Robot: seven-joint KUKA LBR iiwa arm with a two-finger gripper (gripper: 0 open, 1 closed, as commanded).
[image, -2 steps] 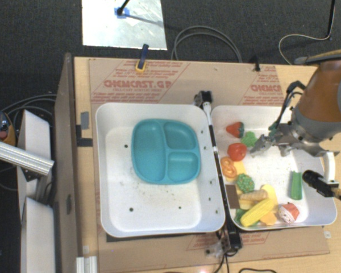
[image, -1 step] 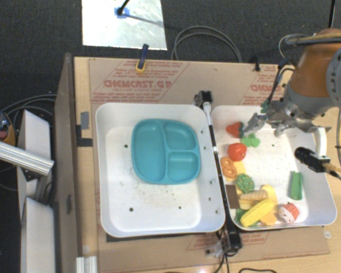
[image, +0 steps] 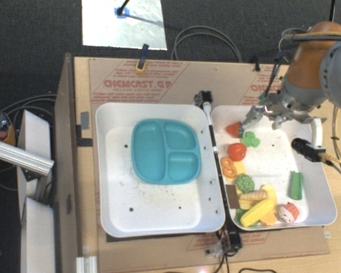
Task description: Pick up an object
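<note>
The red piece (image: 234, 130) lies in the upper left corner of the right bin (image: 315, 178), the green floret (image: 250, 140) touching it on the lower right. The hand (image: 265, 117) hovers just to the upper right of both, over the bin's top edge. Whether its fingers are apart or together I cannot tell. The likely move runs down and left. The left bin (image: 116, 169) holds a teal tray (image: 165, 151).

A teal divided plate (image: 165, 152) is lying in the left white bin (image: 116, 209), at centre frame. A yellow clamp (image: 141, 65) is gripping the bench's far edge, and a silver sheet (image: 124, 16) is resting on the dark floor at upper left. Looped cables (image: 207, 38) are trailing behind the bench at upper centre.
</note>
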